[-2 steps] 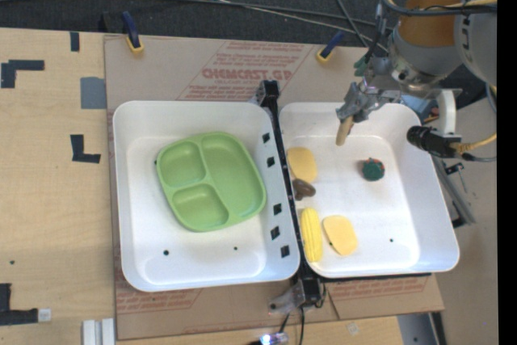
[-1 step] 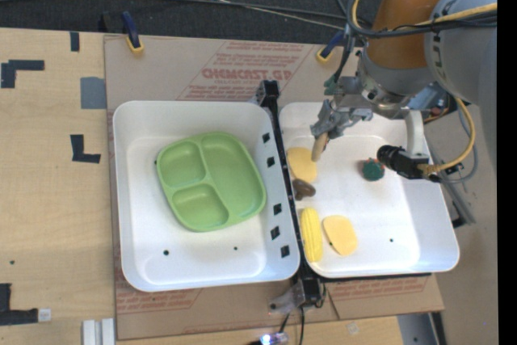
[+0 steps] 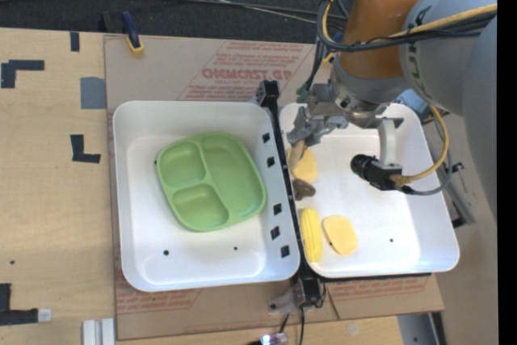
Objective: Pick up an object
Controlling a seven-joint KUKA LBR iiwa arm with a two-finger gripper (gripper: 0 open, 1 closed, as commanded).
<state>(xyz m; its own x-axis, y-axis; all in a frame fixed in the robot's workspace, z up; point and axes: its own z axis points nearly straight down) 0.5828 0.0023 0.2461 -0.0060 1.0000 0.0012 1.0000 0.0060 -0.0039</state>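
Hand [image 3: 300,143] over right bin [image 3: 420,250], yellow piece [image 3: 305,167] just below it — grip state unclear

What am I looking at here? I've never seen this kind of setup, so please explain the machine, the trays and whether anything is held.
One camera looks down at a slant on a bench. The grey and orange bulk at the right is a robot arm; its hand hangs low over the right white bin, just above a yellow piece. Whether it grips anything cannot be told. That bin also holds a corn cob, a yellow oval piece and a small brown item. The left white bin holds a green divided plate.
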